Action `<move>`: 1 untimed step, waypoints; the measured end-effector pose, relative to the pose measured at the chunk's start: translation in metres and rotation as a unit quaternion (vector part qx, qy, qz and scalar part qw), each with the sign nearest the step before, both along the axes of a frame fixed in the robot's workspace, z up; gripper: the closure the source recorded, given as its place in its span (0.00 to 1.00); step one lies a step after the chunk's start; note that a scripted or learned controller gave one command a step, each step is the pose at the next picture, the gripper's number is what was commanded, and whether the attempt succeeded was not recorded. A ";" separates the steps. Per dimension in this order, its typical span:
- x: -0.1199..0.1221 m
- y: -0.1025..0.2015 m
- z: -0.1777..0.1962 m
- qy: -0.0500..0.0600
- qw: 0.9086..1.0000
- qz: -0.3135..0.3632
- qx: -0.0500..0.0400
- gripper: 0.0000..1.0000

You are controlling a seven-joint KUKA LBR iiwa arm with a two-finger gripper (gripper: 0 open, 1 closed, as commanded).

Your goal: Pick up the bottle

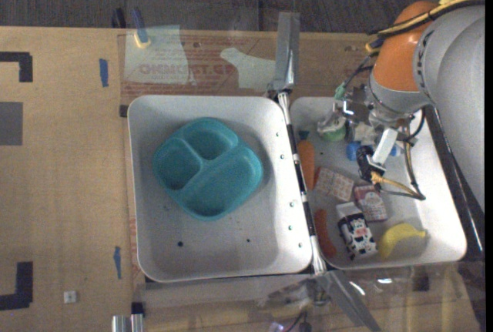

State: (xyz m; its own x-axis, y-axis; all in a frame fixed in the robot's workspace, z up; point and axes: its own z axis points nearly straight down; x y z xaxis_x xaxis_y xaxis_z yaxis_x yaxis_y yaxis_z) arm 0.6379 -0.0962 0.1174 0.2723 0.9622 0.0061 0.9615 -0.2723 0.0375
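Grey arm's two-finger gripper (346, 117) hangs over the far left corner of the right shallow white bin (443, 192), just above a green object (332, 130). How far it is open cannot be told, and nothing is seen held. What appears to be the small white bottle with a reddish label (373, 205) lies near that bin's middle, apart from the gripper. A yellow banana (402, 238) is at the near right corner. A teal divided plate (206, 167) lies in the left shallow white bin (154, 246).
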 end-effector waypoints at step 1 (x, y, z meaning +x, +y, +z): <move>-0.001 -0.042 -0.030 0.016 1.000 -0.015 0.002 0.00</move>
